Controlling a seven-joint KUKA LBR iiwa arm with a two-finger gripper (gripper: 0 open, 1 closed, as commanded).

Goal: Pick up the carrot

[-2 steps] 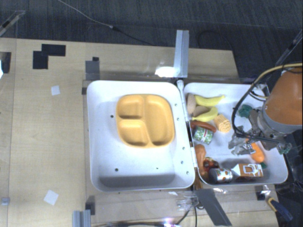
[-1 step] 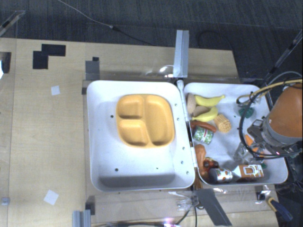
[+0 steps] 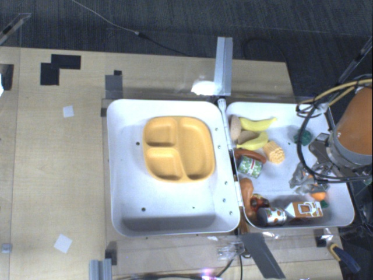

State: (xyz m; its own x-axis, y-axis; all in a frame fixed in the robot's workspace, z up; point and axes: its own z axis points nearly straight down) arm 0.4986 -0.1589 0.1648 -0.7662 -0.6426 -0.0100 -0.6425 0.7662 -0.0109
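In the right bin (image 3: 344, 217), a small orange piece that looks like the carrot (image 3: 319, 196) lies near the front right, with a bit of green beside it. It is partly hidden by the arm. My gripper (image 3: 306, 179) hangs low over the bin floor just above and left of that orange piece, under the grey wrist with its orange band (image 3: 356, 124). Nothing shows as held.
The right bin also holds a banana (image 3: 256, 122), a corn cob (image 3: 274, 153), a green can (image 3: 250, 167), an orange-brown long item (image 3: 247, 188) by the left wall, and a bottle and carton (image 3: 291, 212) along the front. A yellow divided plate (image 3: 178, 147) sits in the left bin (image 3: 125, 203).
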